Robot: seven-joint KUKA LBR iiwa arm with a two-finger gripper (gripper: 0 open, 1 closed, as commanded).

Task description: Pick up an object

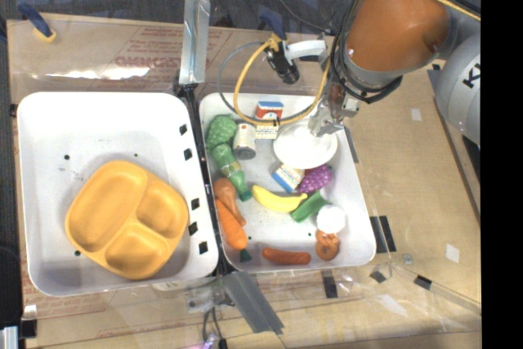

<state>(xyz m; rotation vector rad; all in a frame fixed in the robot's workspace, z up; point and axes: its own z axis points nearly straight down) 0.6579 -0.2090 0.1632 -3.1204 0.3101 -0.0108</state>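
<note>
i see my gripper point(331, 123) over the right bin point(357, 200), touching a white plate point(302, 149); i cannot tell its state. below-left, the banana point(276, 199) lies lengthwise left-right.

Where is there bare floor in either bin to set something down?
Left bin: bare floor above the yellow tray, along the far wall. Right bin: crowded; just a small gap between the banana and sausage. The gripper hangs over the white plate at its far right.
</note>
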